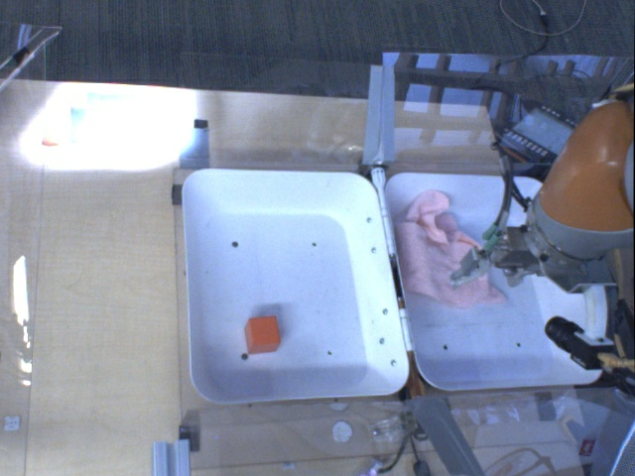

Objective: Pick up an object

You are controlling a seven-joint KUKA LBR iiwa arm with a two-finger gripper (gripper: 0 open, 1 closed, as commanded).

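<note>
While the end effector sits low on the pink cloth, I cannot tell its grip state; nothing looks lifted, so the pick remains undone.

Grey arm with bulbous orange band, black cables, small metal pincer.

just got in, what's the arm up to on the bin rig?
The KUKA arm reaches in from the right, with its claw down over the pink cloth in the right bin. The claw sits at the cloth's right edge; whether it actually has hold of the fabric can't be judged from this view. The cloth lies crumpled in the bin's upper left part. The left bin holds an orange block near its lower left, untouched.
</note>
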